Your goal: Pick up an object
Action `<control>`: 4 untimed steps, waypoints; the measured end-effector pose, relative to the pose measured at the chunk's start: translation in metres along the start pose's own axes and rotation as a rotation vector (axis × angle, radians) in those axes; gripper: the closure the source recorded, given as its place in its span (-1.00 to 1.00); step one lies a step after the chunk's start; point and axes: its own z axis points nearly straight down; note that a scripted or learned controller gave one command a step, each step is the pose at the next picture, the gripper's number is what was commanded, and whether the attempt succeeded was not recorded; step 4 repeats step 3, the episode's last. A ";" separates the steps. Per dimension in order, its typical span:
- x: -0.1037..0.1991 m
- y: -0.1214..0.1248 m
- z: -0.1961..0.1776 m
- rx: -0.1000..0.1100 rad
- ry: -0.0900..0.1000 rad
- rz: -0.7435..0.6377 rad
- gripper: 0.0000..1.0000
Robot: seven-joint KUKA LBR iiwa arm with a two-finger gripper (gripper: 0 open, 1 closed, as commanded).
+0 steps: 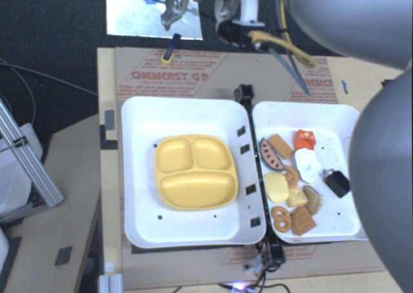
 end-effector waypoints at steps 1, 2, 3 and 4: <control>0.000 0.000 0.000 0.015 -0.005 -0.004 1.00; 0.001 -0.099 0.031 0.027 -0.006 -0.001 1.00; 0.000 -0.171 0.110 0.030 -0.009 -0.001 1.00; 0.000 -0.171 0.110 0.030 -0.009 -0.001 1.00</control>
